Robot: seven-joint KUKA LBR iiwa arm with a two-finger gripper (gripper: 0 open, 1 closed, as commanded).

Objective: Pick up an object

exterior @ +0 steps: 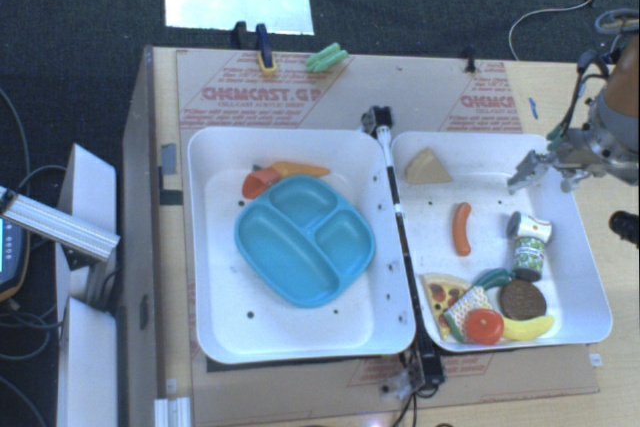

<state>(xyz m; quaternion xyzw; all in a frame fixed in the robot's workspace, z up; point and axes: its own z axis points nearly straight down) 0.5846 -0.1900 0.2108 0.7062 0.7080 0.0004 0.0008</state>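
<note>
My gripper point(543, 177) hangs over the upper right part of the right bin point(590, 260), its fingers spread open with nothing between them. Below it lies a small can with a green label point(530, 245). A red sausage point(461, 229) rests in the bin's middle and a pale cheese wedge point(427, 167) in its top left corner. Along the near edge are a pizza slice point(443, 294), a tomato point(483, 326), a brown cookie point(522, 299), a banana point(532, 327) and a green piece point(491, 279), crowded together.
The left bin point(225, 315) holds a blue divided plate point(304, 238), with an orange carrot point(297, 169) and a red piece point(258, 183) behind it. A divider rail point(395, 205) runs between the bins. A green object point(326, 58) lies on the bench behind them.
</note>
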